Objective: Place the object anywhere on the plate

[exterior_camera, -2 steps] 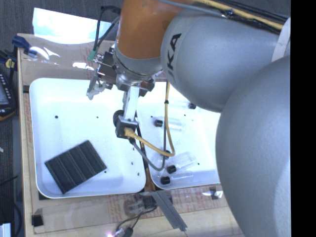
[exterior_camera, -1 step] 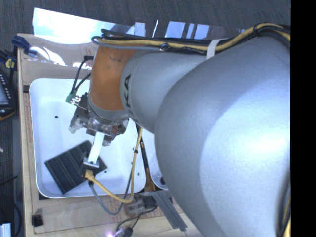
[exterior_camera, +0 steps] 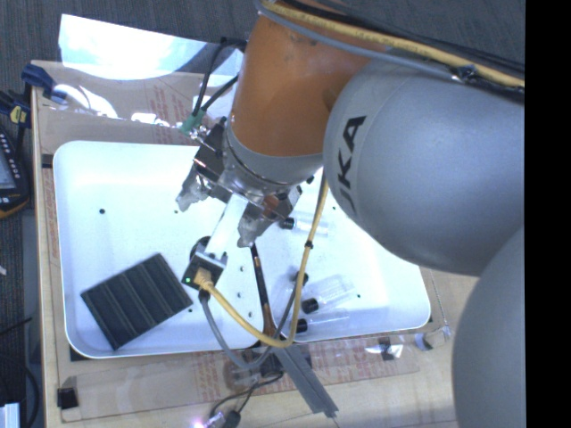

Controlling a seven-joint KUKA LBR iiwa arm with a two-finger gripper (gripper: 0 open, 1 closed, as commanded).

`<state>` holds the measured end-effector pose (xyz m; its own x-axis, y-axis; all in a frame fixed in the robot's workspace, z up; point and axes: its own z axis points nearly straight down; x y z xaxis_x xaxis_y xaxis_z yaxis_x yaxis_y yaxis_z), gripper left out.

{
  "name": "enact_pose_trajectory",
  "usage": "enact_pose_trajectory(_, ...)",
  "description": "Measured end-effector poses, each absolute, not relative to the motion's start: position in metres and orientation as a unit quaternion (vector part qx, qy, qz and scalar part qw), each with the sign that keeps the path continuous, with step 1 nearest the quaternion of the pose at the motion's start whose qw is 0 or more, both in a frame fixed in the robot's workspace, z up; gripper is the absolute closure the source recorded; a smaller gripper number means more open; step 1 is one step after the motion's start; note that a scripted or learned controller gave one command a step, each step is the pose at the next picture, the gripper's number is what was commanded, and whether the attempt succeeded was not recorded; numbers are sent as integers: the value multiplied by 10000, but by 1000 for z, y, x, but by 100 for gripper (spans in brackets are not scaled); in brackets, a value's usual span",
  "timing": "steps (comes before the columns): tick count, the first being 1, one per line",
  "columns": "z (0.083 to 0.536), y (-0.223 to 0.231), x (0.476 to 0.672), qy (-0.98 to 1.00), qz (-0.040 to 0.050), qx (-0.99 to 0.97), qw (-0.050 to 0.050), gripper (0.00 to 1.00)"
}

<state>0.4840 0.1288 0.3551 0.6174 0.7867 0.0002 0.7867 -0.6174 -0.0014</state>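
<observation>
Nearest to the camera you see the grey arm (exterior_camera: 428,176), which fills the upper right of the view. Its orange band (exterior_camera: 285,78) sits just above the wrist. Below the band the gripper (exterior_camera: 223,212) hangs over the middle of the white bin (exterior_camera: 62,239), low above the bin floor. From this angle you cannot tell whether the jaws are open or closed, because the wrist and the cables cover a part of them. Nothing is visible between them.

Look at the near left corner of the bin: a dark ribbed plate (exterior_camera: 138,301) lies flat on the floor there. It is turned at a slant to the bin walls and is close to the front wall. It is to the left of the gripper and apart from it.

On the right side of the bin a clear plastic piece (exterior_camera: 335,288) lies on the white floor, partly under the arm. It seems to be the object, but its form is hard to read because it is transparent. It is well apart from the plate, and the gripper stands between the two.

The bin rests on a pale wooden bench (exterior_camera: 134,382).
</observation>
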Motion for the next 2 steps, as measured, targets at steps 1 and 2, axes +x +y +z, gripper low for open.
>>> enact_pose_trajectory(1, 430, 130, 528, -3149, -6, -9491, -5, 100)
enact_pose_trajectory(2, 287, 200, 475, -4009, 39, -9161, 7, 100)
